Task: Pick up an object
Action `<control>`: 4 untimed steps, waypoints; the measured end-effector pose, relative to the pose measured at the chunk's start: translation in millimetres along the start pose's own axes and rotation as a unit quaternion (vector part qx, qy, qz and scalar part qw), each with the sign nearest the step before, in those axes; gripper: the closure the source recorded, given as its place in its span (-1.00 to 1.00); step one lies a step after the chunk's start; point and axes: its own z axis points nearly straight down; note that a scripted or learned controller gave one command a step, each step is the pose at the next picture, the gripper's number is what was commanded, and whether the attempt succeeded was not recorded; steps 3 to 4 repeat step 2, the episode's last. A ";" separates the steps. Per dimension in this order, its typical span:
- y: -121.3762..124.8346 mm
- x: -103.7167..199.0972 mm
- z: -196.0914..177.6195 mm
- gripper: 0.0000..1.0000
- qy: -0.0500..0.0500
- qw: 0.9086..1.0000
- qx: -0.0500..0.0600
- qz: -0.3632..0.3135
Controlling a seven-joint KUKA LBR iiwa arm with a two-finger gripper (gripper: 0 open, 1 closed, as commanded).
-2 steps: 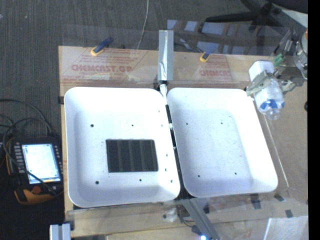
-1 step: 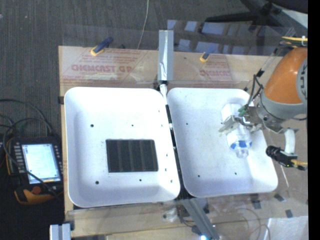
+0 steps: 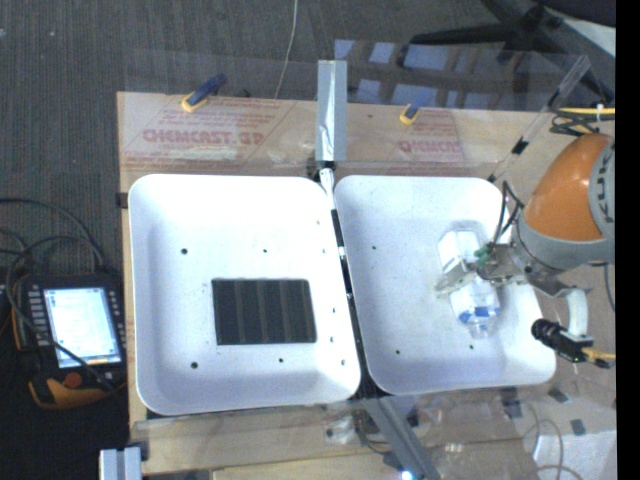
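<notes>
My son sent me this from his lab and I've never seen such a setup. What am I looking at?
One camera fixed above a bench looks down at a slant. Two shallow white trays sit side by side: the left bin and the right bin. A dark ribbed rectangular pad lies in the left one. The grey and orange machine at the right is a robot arm; its gripper reaches over the right bin, above a small clear and blue item. Whether it holds anything is unclear.

You see two white bins side by side. The left bin (image 3: 160, 218) has a dark ridged mat (image 3: 264, 311) lying flat in it. In the right bin (image 3: 400, 218), the gripper (image 3: 468, 268) sits low by a clear thing with blue on it (image 3: 478, 313).
</notes>
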 end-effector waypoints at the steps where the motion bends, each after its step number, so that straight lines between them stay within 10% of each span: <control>1: 0.2 1.5 -8.2 1.00 0.001 1.000 0.001 -0.001; 2: 18.7 54.7 -92.1 1.00 -0.002 1.000 0.001 -0.016; 4: 18.7 54.7 -92.1 1.00 -0.002 1.000 0.001 -0.016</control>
